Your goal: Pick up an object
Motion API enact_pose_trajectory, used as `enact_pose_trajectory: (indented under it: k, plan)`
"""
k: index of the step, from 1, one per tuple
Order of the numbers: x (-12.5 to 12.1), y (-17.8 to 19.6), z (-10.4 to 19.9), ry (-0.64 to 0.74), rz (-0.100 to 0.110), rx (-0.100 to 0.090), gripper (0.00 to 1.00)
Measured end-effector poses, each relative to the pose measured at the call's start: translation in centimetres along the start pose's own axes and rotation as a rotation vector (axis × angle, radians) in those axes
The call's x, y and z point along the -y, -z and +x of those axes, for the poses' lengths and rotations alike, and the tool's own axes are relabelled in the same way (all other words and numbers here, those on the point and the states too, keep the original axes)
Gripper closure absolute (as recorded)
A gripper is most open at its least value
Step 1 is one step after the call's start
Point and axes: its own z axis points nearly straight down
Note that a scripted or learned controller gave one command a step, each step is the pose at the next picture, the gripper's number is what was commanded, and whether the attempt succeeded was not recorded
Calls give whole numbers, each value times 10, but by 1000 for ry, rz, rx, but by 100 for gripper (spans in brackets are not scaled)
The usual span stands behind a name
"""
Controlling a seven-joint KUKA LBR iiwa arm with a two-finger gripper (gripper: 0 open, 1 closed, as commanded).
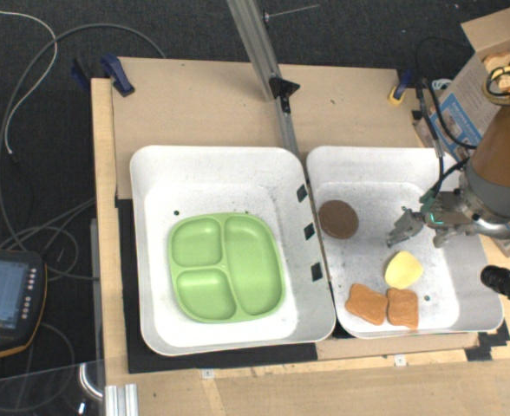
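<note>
reaching into the right bin, claw above the food

reaching in from the right, the arm (500, 167) holds its claw (405, 230) over the right bin (359, 167), low above the bin floor. its fingers (400, 234) stand spread wide with nothing between them.

four food pieces lie in this bin. a yellow piece (403, 269) sits just near of the claw, apart from it. two orange-brown pieces (367, 303) and (402, 308) lie side by side, touching, at the near edge, just near of the yellow piece. a brown round patty (337, 218) lies to the left of the claw, close to the bin's left wall.

the left bin (151, 176) holds a green tray (226, 266) with three compartments, lying flat. both bins sit side by side on the wooden counter (203, 102). a metal pole (251, 24) slants up from the far side between the bins.
</note>
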Motion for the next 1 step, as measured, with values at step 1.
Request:
enact_pose_trajectory:
  k: [1]
  plan:
    - [-1,11,0,0,-4,0,100]
